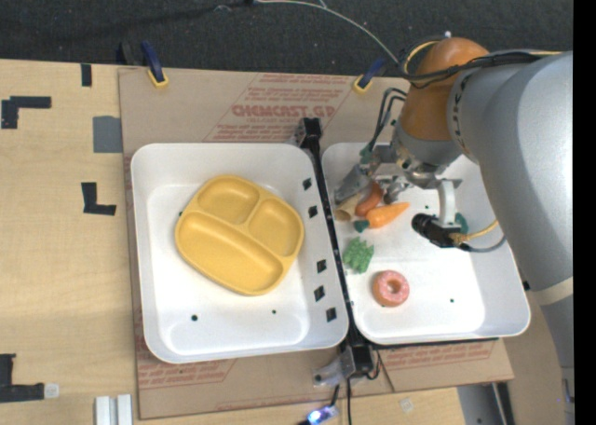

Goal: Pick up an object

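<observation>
Orange plastic forms the body of the toy carrot [385, 215], which tapers toward the right and lies in the upper left part of the right bin [484, 311], tilted slightly upward at its tip. A second reddish-orange piece [369, 199] lies against it on the upper left, and a tan item [345, 191] sits just left of that, near the divider between the bins. A green leafy toy [358, 254] rests below the carrot, apart from it. A pink ring-shaped donut toy [390, 289] lies lower still, near the centre of the right bin.

The left bin [158, 321] carries a yellow compartment tray [240, 233] with three sections, set at a slant.

Red printing on the brown board [270, 108] under the bins reads "CHEMCAST GP" in the upper centre of the frame; the smaller lines beneath cannot be read.

The grey arm [526, 148] enters from the right of the frame, with the orange band [438, 88] at upper centre right. The wrist points down and left over the right bin. The fingers [386, 188] sit directly above the carrot group; whether they are spread or closed cannot be told, and no object is visibly between them. A black cable fitting [436, 229] hangs just right of the carrot. The table [56, 255] shows black tape marks at the left.
</observation>
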Controlling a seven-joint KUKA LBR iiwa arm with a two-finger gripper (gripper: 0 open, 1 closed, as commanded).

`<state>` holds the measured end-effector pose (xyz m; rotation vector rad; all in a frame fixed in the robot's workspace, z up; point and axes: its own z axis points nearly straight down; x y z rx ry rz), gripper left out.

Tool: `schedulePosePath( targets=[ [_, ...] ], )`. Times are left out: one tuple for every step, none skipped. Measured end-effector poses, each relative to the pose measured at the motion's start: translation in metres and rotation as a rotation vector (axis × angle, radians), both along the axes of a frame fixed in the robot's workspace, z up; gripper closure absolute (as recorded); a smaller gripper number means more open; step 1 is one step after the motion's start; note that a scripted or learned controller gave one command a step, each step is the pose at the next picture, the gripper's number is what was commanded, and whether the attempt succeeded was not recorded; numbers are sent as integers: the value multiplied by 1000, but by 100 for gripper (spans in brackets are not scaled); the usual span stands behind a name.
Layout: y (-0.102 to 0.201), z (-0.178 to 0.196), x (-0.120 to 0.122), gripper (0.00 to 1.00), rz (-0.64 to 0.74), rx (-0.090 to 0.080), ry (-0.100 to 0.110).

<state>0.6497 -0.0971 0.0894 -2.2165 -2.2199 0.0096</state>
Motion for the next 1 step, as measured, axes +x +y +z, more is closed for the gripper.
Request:
schedulePosePath(
  targets=[
    [1,15,3,100,2,1,-7]
  ],
)
